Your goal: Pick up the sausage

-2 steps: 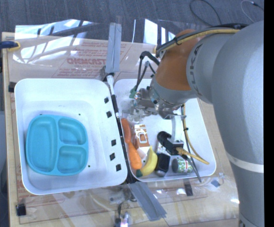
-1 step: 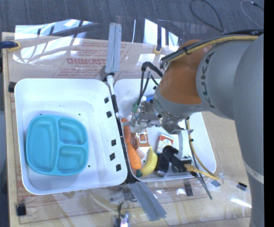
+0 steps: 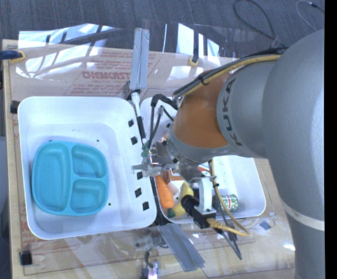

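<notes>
My arm's grey wrist with its orange band hangs low over the right bin and covers most of it. The gripper is down at that bin's left wall, just above an orange carrot. A small reddish piece peeks out from under the wrist; I cannot tell whether it is the sausage. Beside the carrot lies a yellow item.
A blue divided plate lies in the left bin. A small green-labelled can lies at the right bin's front right. Cables and a black fitting hang over the front rim.
</notes>
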Motion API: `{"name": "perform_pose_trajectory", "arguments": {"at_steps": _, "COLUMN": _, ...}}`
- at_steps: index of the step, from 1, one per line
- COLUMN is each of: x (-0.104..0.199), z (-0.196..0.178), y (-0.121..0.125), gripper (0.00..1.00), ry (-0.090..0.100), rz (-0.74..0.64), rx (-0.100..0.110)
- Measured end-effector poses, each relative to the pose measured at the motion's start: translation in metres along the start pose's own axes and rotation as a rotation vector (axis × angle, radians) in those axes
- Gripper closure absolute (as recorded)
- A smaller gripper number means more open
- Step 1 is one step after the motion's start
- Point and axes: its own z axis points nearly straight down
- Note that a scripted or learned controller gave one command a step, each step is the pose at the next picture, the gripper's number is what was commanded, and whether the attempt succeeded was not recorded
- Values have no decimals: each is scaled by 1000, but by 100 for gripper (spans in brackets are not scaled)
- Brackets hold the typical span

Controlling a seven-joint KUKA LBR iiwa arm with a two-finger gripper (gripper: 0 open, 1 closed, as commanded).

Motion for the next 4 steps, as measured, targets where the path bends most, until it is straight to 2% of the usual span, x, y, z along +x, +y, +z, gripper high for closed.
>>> {"name": "perform_pose_trajectory", "arguments": {"at_steps": 1, "x": -72, "z": -30, "y": -8, "gripper": 100, "ry": 0, "rz": -31, "rx": -4}}
{"name": "perform_pose_trajectory", "arguments": {"at_steps": 2, "x": -32, "z": 0, "y": -9, "gripper": 100, "ry": 1, "rz": 48, "rx": 0}}
{"name": "perform_pose_trajectory", "arguments": {"at_steps": 3, "x": -32, "z": -10, "y": -8, "gripper": 100, "ry": 1, "rz": 45, "rx": 1}}
{"name": "perform_pose_trajectory", "arguments": {"at_steps": 4, "x": -32, "z": -10, "y": -8, "gripper": 0, "ry": 0, "rz": 44, "rx": 1}}
